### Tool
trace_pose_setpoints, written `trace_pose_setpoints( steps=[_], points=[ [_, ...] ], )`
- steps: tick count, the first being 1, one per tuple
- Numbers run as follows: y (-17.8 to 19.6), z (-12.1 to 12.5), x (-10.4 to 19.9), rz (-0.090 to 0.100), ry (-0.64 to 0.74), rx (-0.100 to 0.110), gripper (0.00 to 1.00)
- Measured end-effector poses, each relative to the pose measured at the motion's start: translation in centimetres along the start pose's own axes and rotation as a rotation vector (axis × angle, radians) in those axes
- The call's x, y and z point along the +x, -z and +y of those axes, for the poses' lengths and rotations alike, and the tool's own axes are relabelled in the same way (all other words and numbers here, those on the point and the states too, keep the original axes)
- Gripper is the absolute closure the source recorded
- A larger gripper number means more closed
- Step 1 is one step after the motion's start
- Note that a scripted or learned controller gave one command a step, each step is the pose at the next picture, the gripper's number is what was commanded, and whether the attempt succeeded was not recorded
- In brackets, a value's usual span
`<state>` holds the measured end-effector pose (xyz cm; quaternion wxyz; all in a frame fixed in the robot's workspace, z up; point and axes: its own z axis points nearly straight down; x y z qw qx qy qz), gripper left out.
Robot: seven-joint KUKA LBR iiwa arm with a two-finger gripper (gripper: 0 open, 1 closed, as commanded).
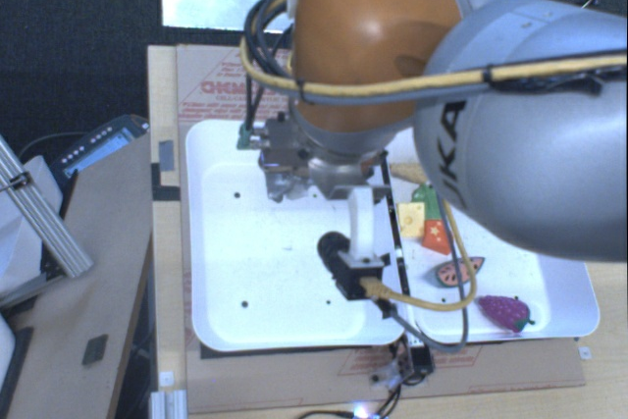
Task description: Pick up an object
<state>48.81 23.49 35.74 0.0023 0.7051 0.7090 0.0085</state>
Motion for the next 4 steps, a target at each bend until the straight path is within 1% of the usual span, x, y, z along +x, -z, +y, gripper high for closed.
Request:
trace_pose_setpoints(
  steps=[1,2,3,4],
  points=[
    [13.4,0.8,0.0,0.000,-0.001,-0.002,1.00],
    [-10.4,0.3,-2.8,-0.014,-0.007,0.027,1.00],
    [0.3,0.0,-10.8,-0.007,-0.011,0.005,1.00],
    [5.5,-0.1,-4.2,-0.004,0.005,0.008,1.00]
  ],
)
